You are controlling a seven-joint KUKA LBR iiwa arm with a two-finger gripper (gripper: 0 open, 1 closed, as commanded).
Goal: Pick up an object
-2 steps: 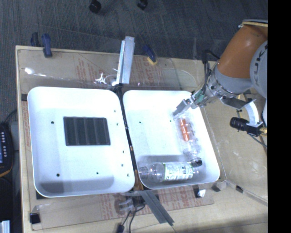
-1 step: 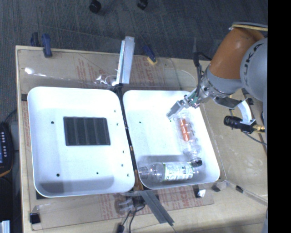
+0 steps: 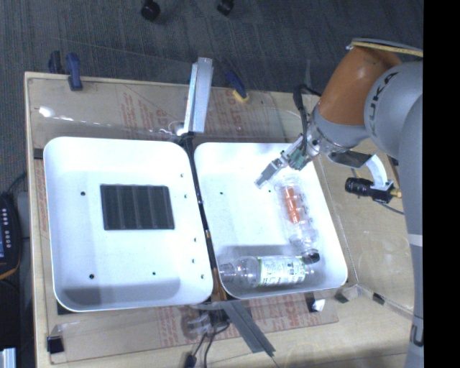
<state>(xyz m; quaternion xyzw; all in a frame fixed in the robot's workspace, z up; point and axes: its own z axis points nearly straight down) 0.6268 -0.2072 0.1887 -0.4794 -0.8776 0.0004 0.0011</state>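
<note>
My worktop (image 3: 374,237) is pale wood under a clear sheet with faint red print. Far from my claw, blue clamps (image 3: 73,70) grip its back edge. Beyond lies dark grey carpet (image 3: 93,29), where two black wheels (image 3: 149,9) stand. The light is even.

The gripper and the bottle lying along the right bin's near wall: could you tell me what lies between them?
In the camera view, another clear bottle with an orange label lies between the gripper and the near-wall bottle.
</note>
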